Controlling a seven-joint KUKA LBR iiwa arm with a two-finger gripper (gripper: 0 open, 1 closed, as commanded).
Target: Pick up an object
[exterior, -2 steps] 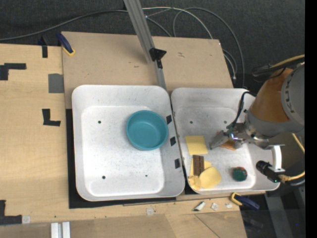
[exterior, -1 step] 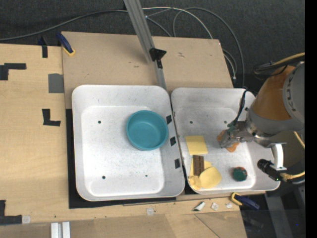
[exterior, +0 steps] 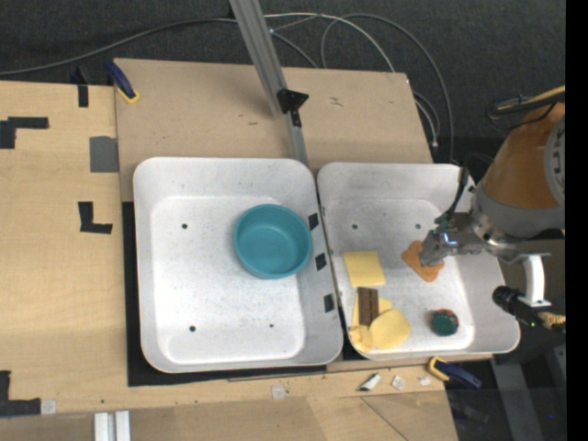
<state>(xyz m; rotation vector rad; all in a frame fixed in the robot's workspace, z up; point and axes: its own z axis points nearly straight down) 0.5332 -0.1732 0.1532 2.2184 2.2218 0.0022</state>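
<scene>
Orange block (exterior: 423, 263) lies flat in the right bin (exterior: 386, 186), near its right wall, directly under the gripper (exterior: 439, 249). Looks light, stiff, thin (possibly foam); best pinched across its short edges. Whether the claw is wide or closed, cannot tell.

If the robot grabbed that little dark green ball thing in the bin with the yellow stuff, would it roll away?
Probably, if it's nudged. The green ball looks round, so it may roll across the right bin. It looks small, so it's likely light. It sits near the bin's raised rim, which might stop it.
</scene>
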